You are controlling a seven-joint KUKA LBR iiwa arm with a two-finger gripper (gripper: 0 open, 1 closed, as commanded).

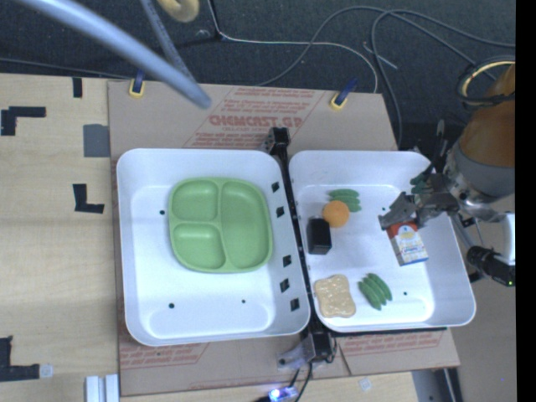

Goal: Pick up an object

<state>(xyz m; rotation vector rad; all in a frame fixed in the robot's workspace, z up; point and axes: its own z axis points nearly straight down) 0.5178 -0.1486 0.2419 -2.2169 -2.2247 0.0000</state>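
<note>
At the lower edge of the right bin (pixel 452 312) lie a tan cracker (pixel 335 296) and a green pea pod (pixel 376 291). Above them sit a black block (pixel 318 235), an orange ball (pixel 336 213) and a second green pod (pixel 344 198). A small red-and-white carton (pixel 408 243) lies at right, just beneath the hand (pixel 408 212); its grip, perhaps touching the carton, cannot be told. The left bin (pixel 138 249) holds a green divided plate (pixel 221 224).

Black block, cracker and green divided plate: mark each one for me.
black block (pixel 319 235), camera view, centre of its top face
cracker (pixel 334 296), camera view, middle of its tan surface
green divided plate (pixel 221 224), camera view, ridge where its compartments meet
</note>
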